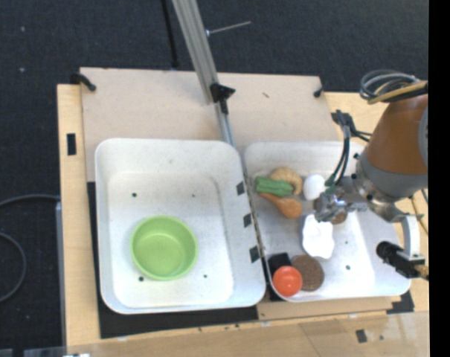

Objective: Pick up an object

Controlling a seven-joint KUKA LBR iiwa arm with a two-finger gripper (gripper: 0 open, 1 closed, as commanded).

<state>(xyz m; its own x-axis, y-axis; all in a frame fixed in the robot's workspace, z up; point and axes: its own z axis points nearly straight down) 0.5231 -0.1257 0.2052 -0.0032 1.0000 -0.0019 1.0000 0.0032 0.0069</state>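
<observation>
Hovering low in the right bin (362, 270), the gripper (330, 208) sits just above the white crumpled object (317, 236), its finger state impossible to tell. Judging by this, centring over that object, clear of the carrot (288, 207) and white ball (313, 186) beside it, should help.

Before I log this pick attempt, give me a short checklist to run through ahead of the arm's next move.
1. Gripper over the right white bin: ok.
2. Target beneath it: cannot tell; the crumpled white piece and white ball both lie close.
3. Anything between the fingers: cannot tell.
4. Crowding: not ok; the green and orange carrot-shaped toy and tan lump lie nearby.
5. Red ball and brown round disc at the bin's near edge, away from the gripper: ok.
6. Green plastic bowl alone in the left white bin: ok.
</observation>
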